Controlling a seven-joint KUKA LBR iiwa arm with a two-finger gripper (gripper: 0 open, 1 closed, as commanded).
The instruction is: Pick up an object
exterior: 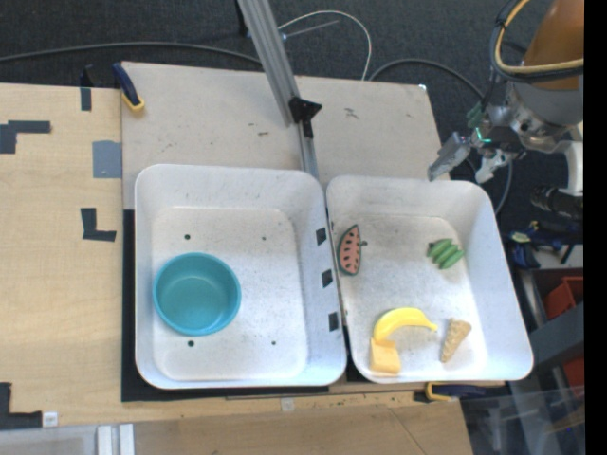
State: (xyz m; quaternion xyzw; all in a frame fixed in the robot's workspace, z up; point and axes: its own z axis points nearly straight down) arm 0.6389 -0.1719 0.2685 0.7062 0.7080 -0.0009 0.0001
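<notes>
A: Where is the pincer [465, 154]?

B: Up at the far right corner of the right bin [493, 226], hovering over its rim, on the end of the grey arm [550, 27] with the orange band. Its two fingers stand apart, and there is nothing between them.

A: And the things to pick from?

B: All in that right bin. A watermelon slice [349, 249] lies against the left wall. A green pepper-like piece [445, 252] sits nearer the right wall, closest to the pincer yet clearly apart from it. Toward the front, a banana [403, 323] curves over an orange-yellow wedge, perhaps cheese [384, 357], the two touching. Just beside them to the right lies an ice cream cone [455, 338].

A: The left bin [152, 254]?

B: It holds a teal bowl [196, 294], upright, in its front left part.

A: Anything else on the counter [57, 159]?

B: A grey metal bar [270, 45] slants down from the top to the gap between the bins.
</notes>
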